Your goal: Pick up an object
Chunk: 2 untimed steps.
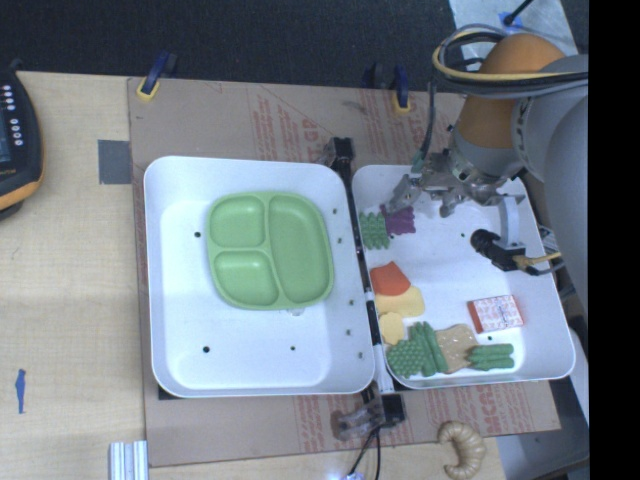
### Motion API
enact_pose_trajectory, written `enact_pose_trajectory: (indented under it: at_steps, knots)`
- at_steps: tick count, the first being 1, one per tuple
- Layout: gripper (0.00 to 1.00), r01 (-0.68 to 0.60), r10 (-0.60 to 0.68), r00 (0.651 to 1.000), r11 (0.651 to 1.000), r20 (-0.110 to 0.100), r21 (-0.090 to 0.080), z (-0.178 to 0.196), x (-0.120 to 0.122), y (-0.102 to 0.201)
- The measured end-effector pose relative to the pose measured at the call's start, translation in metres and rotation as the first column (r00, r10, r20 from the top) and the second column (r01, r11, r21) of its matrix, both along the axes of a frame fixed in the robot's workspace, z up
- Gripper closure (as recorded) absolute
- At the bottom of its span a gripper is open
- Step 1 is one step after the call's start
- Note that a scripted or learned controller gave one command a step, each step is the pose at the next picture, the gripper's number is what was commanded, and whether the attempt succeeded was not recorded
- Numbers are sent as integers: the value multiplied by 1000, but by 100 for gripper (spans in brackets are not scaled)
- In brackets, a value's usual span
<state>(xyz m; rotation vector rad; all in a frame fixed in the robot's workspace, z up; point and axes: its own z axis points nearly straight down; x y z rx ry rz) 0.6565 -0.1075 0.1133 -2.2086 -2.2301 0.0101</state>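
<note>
My gripper point(426, 200) hangs over the far left part of the right bin point(545, 298), open, with nothing seen between its fingers. A small purple thing point(401, 221) lies just below and left of it, next to a green ridged piece point(373, 230) by the bin's left wall. Nearer the front lie an orange wedge point(390, 278), a yellow piece point(403, 303), a second yellow piece point(391, 328), a bunch of green toy vegetables point(420, 350), a tan piece point(457, 340), a green pod point(492, 356) and a red and white packet point(495, 313).
The left bin point(175, 348) holds a light green divided plate point(270, 249). A tan curled thing point(462, 446) lies on the bench in front of the right bin. A black and orange handset point(15, 138) sits at the far left edge.
</note>
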Motion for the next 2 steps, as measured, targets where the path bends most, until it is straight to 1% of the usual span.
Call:
enact_pose_trajectory:
  at_steps: [1,2]
  knots:
    - [0,4,-4,1000,1000,1,1,-22,-3,8]
    - [100,2,-2,1000,1000,3,1,-9,-2,6]
